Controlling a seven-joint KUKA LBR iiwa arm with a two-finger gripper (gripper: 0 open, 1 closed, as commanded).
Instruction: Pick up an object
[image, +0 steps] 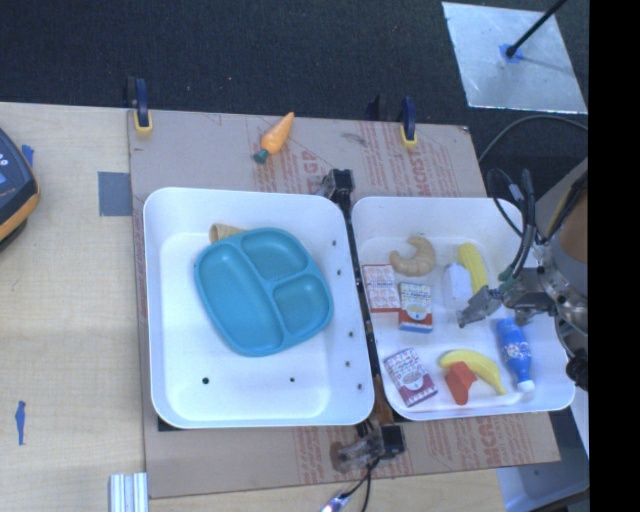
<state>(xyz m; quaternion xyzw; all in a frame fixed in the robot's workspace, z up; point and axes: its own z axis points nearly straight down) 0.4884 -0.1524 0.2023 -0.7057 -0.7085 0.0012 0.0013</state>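
The right bin (440, 207) holds several small items: a tan croissant (415, 256), a yellow corn-like piece (472, 268), a pale white piece (456, 285), two red-and-white cartons (380, 288) (415, 307), a third carton (408, 375), a banana (474, 366), a red piece (458, 383) and a blue bottle (515, 352). My gripper (478, 307) hangs over the right part of this bin, just right of the white piece, above the banana and left of the bottle's cap. Nothing shows held in it.
The left bin (160, 330) carries a blue divided plate (262, 290) with a tan cone (226, 232) poking out from under its top edge. A toy carrot (275, 135) lies on the cardboard behind the bins. Clamps and cables sit along the bin seam.
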